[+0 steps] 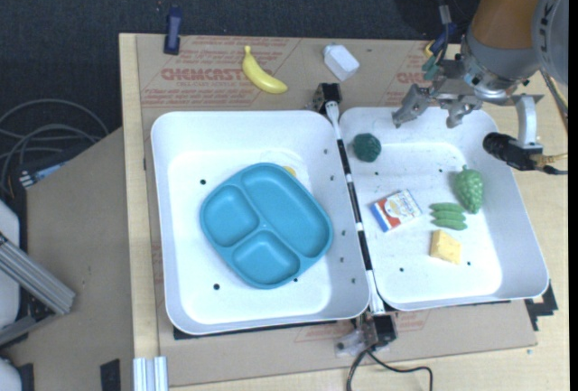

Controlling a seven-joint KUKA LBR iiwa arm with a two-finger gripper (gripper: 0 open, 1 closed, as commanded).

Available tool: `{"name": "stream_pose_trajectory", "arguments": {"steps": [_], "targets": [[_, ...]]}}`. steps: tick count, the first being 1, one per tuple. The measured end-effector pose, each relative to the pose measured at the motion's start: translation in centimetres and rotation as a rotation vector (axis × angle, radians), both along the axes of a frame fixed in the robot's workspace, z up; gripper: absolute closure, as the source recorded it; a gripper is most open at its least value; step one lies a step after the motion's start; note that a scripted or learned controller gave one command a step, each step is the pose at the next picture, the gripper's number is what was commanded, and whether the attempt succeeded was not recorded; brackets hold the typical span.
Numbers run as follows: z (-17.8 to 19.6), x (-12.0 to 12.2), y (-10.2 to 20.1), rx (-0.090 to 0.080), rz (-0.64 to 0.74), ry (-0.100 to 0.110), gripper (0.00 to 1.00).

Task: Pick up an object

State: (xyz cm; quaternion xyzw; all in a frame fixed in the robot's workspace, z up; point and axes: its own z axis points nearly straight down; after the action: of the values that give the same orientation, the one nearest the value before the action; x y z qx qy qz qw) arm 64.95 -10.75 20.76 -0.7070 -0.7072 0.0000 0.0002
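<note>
The right bin [506, 276] holds a dark green ball [366, 146], a red, white and blue carton [396, 209], a green pea pod [448, 216], a bunch of green grapes [469, 188] and a yellow cheese block [444, 246]. My gripper [432, 114] hangs over this bin's back edge, to the right of and behind the ball. Its two fingers are spread apart, open, with nothing between them. The grapes lie in front of it.
A blue divided plate [264, 223] lies in the left bin [181, 290], with a small yellow thing [287, 171] at its back edge. Behind the bins on the board rest a banana [262, 73], a white block [341, 61] and a blue item [172, 30].
</note>
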Motion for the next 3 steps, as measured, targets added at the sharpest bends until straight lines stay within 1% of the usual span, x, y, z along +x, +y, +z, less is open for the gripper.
{"name": "stream_pose_trajectory", "arguments": {"steps": [1,2,3], "targets": [[-10.4,-0.2,1.2,0.0,0.001,0.0,0.0],[-12.2,1.7,1.3,0.001,0.002,0.001,0.0],[-11.4,-11.3,-3.7,-0.001,-0.002,0.002,0.0]]}}
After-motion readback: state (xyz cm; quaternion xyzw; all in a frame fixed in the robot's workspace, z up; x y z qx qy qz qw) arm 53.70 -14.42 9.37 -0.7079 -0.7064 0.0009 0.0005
